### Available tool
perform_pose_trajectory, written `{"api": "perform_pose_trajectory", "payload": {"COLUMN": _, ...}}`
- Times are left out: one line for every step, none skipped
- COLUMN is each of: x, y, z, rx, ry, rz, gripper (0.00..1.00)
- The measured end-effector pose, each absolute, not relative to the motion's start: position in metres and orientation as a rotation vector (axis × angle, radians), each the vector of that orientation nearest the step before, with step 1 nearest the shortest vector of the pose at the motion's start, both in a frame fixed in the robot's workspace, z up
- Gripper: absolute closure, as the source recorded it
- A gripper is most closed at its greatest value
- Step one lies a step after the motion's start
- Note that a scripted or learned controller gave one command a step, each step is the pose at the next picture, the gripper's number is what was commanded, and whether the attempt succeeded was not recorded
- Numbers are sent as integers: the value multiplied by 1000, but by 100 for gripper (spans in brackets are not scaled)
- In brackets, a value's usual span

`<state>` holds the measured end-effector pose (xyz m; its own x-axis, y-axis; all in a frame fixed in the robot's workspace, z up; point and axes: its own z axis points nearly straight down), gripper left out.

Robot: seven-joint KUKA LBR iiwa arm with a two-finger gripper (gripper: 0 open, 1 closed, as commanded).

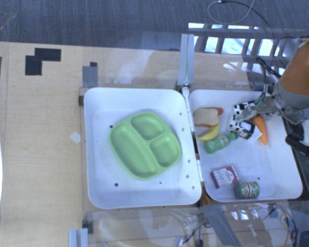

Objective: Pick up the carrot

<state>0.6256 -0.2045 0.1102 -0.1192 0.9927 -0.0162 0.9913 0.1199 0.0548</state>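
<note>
Nearest the camera, one green can [246,189] lies on its side at the front of the right bin [278,176], with one small red packet [225,176] just beside it. Taking the carrot [261,129] as landmark: one carrot, orange, lies toward the back of that bin, tilted. One black-and-white patterned item [242,120] sits just to its left, one green bottle [219,142] lies farther left and nearer the front, and one banana [209,133] with one sandwich [206,116] rest beyond that by the bin's left wall. One pincer [261,107] hangs just above the carrot's upper end; whether it is open or closed cannot be told. Two white bins stand on the table [36,153]; the left bin [100,189], well apart from the carrot, holds one green divided plate [144,144].
</note>
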Motion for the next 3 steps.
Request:
{"api": "perform_pose_trajectory", "payload": {"x": 621, "y": -205, "z": 110, "rx": 2057, "ry": 2307, "rz": 48, "gripper": 0}}
{"api": "perform_pose_trajectory", "payload": {"x": 624, "y": -205, "z": 110, "rx": 2057, "ry": 2313, "rz": 44, "gripper": 0}}
{"api": "perform_pose_trajectory", "payload": {"x": 626, "y": -205, "z": 110, "rx": 2085, "ry": 2294, "rz": 42, "gripper": 0}}
